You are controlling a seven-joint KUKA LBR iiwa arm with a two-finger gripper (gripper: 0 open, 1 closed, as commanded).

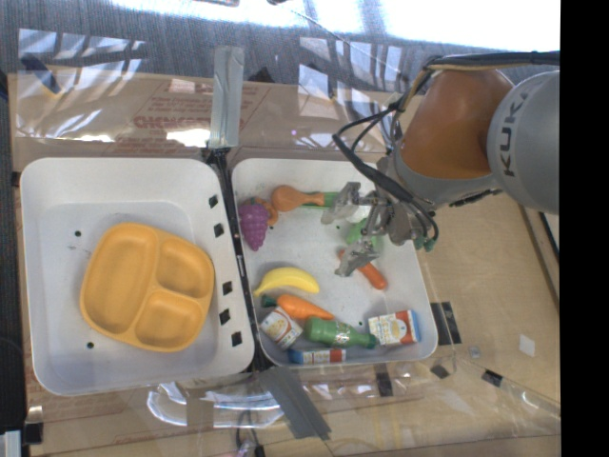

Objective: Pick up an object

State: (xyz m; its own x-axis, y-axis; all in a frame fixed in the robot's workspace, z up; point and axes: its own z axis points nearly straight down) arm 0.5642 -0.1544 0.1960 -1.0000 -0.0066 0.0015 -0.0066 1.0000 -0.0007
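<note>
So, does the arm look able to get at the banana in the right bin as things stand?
Probably yes. The banana lies uncovered in open floor of the right bin, nothing on top, and the gripper hangs over the same bin, nearby.

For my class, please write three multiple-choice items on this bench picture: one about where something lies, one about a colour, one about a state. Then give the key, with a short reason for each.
1. Where does the divided plate lie?
A. In the left bin
B. In the right bin
C. On the cardboard behind the bins

2. What colour is the bunch of toy grapes?
A. Green
B. Purple
C. White

3. How does the green bottle rest?
A. Standing upright
B. Lying on its side
C. Hanging from the tool

Key:
1 A: the yellow plate sits on the floor of the left bin.
2 B: the grapes by the right bin's left wall are purple.
3 B: the bottle lies flat near the right bin's front wall, between a carrot and a small carton.
</note>
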